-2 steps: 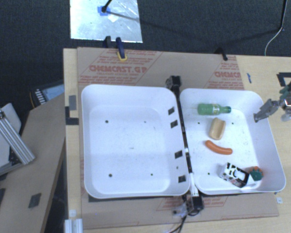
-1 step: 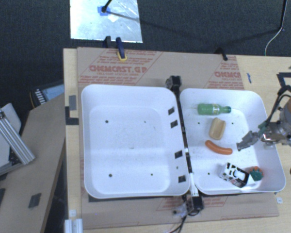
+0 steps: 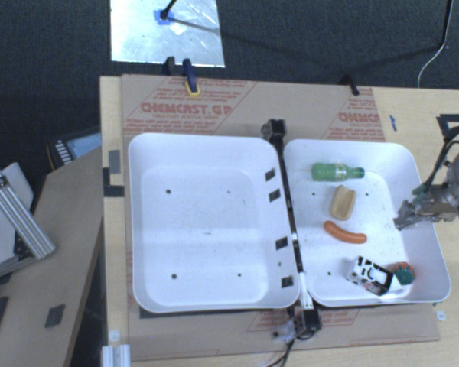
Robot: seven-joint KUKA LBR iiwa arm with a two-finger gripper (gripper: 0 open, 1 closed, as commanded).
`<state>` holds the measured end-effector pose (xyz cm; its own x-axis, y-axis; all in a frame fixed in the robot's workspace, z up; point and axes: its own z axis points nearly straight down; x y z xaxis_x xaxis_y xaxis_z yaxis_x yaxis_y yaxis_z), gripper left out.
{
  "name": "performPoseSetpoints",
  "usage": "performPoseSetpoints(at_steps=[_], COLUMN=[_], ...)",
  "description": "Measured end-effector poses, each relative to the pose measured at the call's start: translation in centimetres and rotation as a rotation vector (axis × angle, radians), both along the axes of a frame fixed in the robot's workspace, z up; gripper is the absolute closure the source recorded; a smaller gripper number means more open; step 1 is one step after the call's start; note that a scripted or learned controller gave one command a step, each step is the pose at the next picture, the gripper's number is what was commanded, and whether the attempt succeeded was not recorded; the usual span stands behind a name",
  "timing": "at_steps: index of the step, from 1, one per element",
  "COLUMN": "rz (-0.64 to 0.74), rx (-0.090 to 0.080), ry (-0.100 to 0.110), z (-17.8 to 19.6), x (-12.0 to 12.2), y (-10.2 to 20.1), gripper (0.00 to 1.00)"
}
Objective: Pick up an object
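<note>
The left bin [image 3: 203, 220] sat on the bench [image 3: 237, 102], a shallow white tray with a few small dark dots on its floor. A row of black clips [image 3: 278, 197] ran along the seam where it met the right bin [image 3: 424, 270].

In the right bin, four things lay spread out and well apart from one another. A green bottle [image 3: 336, 172] lay on its side near the far wall, its cap pointing right. Just nearer the camera was a tan block [image 3: 342, 202], tilted a little. Below that an orange sausage-shaped piece [image 3: 344, 233] lay at a slant on the floor. Near the bin's front right corner was a black-and-white object [image 3: 371, 274], touching or just beside a small piece that was green with a bit of red [image 3: 402, 274]; what either of them was could not be made out.

At the right rim of that bin the gripper [image 3: 410, 216] reached in from the frame's right edge, with the rest of the arm mostly cut off. Its grey fingers pointed left and slightly down over the bin's right wall, low and close to the rim. They looked drawn near together, but how far apart they stood could not be told at that size. Nothing showed between them. It was clear of all the items, the orange piece being nearest to its left.
</note>
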<state>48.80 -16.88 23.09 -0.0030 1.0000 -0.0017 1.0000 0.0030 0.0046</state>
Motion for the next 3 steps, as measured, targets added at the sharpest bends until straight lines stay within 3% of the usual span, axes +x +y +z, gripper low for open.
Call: performPoseSetpoints(at_steps=[1, 2, 3], rz=[0.013, 0.010, 0.008], rx=[0.002, 0.004, 0.004], ry=[-0.016, -0.005, -0.003], z=[17.1, 22.0, 26.7], x=[0.8, 2.4, 3.7], y=[9.9, 17.9, 23.8], gripper=[1.00, 1.00, 1.00])
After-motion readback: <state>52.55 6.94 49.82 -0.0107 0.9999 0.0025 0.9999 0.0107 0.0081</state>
